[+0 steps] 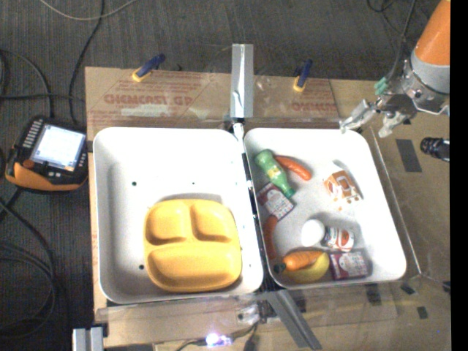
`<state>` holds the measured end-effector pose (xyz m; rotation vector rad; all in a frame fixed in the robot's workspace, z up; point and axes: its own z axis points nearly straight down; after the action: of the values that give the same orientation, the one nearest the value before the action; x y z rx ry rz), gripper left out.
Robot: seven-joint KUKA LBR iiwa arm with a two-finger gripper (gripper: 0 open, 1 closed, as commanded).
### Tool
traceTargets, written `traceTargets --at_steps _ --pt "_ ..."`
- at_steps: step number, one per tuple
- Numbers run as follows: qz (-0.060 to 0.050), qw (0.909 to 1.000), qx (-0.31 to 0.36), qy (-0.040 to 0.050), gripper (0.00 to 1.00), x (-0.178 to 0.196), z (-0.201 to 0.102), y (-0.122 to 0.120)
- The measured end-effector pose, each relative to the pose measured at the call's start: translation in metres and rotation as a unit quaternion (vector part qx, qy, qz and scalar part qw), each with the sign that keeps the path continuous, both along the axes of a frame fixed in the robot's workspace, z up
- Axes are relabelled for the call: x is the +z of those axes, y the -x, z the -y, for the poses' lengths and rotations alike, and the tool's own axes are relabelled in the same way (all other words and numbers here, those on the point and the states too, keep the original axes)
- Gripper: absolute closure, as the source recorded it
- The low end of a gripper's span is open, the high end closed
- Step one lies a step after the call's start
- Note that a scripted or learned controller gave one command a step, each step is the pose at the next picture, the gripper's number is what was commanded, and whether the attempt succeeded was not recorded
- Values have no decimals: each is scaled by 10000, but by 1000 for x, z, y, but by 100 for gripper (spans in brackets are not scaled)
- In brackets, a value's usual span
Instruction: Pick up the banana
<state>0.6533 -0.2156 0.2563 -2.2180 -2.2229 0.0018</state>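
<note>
The banana (316, 269) lies in the right bin's (380, 196) near corner, long axis seemingly left-right, partly under a carrot (303, 259). The gripper (371, 117) hovers open, holding nothing.

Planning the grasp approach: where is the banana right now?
The banana lies at the right bin's near edge, under an orange carrot, left of a dark red packet.
</note>
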Motion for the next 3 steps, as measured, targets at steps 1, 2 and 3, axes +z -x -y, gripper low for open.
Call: traceTargets --at_steps 1,2,3 --pt "-12 9998 220 20 0 -107 7 -15" --pt "-44 9702 2420 -59 0 -161 2 -15" --pt "-60 9376 3476 49 0 -166 -46 -12"
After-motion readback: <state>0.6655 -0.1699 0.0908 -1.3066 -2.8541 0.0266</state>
